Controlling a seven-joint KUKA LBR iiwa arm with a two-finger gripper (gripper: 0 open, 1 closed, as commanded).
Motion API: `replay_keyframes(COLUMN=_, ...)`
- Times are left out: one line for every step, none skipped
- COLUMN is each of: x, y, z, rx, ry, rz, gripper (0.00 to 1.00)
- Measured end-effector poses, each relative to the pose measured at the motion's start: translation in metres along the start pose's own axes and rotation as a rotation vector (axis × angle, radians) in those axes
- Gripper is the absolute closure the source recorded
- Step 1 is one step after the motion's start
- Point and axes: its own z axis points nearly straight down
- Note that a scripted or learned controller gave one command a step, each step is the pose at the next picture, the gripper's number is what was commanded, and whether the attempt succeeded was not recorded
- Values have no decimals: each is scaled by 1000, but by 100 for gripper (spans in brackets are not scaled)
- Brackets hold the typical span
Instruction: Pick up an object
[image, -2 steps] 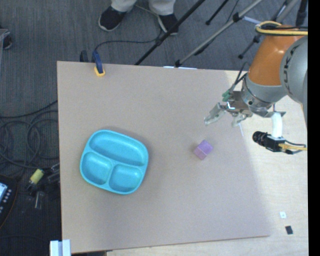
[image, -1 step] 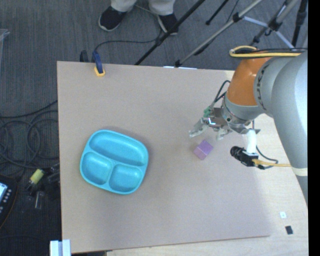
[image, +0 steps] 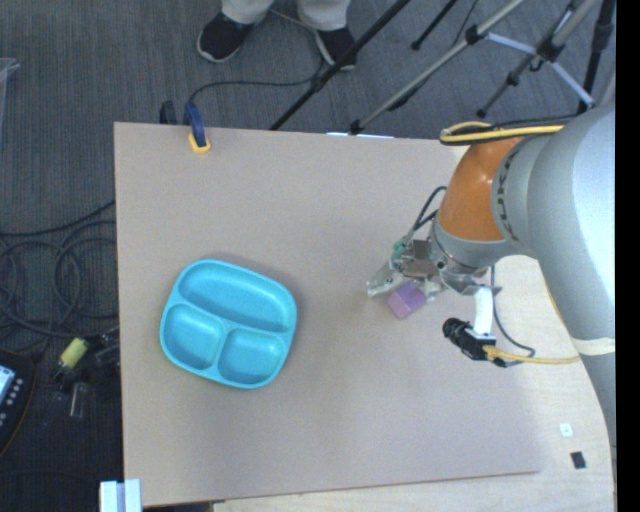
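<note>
A: Where do we stand on the pick?

B: We have the grey arm with the orange band (image: 475, 195) reaching in from the right and low over the tan flat surface (image: 330, 400). Our gripper (image: 400, 285) is down at the small pale purple block (image: 405, 299), which looks like the thing we are after. So the reach seems done. The grasp and the lift we would call unproven.

A: Do we have hold of it?

B: We cannot tell. The metal fingers are a small blur at the wrist's left end, and we cannot make out how wide they stand or whether anything sits between them. The purple block lies right at their tips, touching or just beside them, slightly below and to the right in the view. It appears to rest on the surface, though we cannot rule out a slight lift.

A: What else do we have nearby?

B: A light blue plastic plate with three compartments (image: 232, 322) lies well apart to the left, nothing in it that we can see. A black and yellow cable end (image: 470, 340) hangs just right of the block.

A: What is left?

B: By our judgement, confirming a closed hold and raising the block clear.
</note>
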Motion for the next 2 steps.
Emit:
replay_keyframes(x=1, y=0, z=-8, rx=1, ry=3, rz=1, gripper=100)
replay_keyframes(x=68, y=-30, z=-105, rx=4, ry=2, rz=-12, gripper=100)
